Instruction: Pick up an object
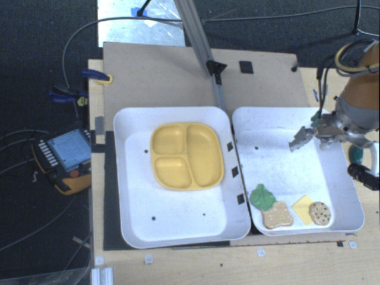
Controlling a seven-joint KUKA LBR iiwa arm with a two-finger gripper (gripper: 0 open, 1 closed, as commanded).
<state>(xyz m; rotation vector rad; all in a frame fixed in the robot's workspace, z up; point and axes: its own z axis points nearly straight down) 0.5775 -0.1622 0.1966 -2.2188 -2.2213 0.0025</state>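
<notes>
Camera view: the gripper (301, 139), fingers spread and empty, hung over the right bin (279, 123), well apart from the toy lettuce leaf (262, 196), bread slice (278, 217), cheese (303, 208) and cookie (320, 213) clustered at its near edge; nothing yet grasped.

Smooth yellow plastic plate (187, 156) with a soft sheen sits in a white plastic bin (133, 218); matt brown board (160, 76) beneath, crinkled shiny foil (139, 22) beyond, dark rough carpet (41, 16).
</notes>
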